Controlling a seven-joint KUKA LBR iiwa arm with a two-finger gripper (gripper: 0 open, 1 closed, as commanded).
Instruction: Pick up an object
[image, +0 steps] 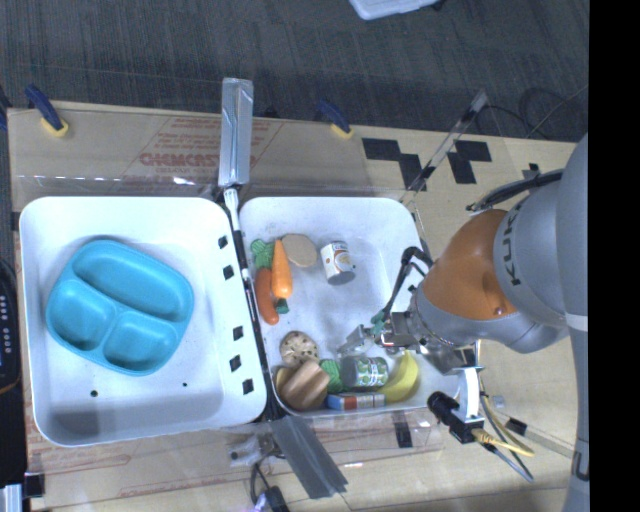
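On the desk, the right bin (400, 215) keeps its food toys crowded at its near edge, where the jaws (372, 338) hover above the can (362, 373) beside the banana (404, 378); their opening I cannot tell.

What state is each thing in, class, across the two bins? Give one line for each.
blue tray: lying flat in the left bin, nothing on it.
carrots: lying side by side by the divider.
small can: on its side, apart from the rest.
banana: lying in the pile at the right bin's near edge.
cookie: flat on the bin floor.
end effector: low over the pile; grip unclear.
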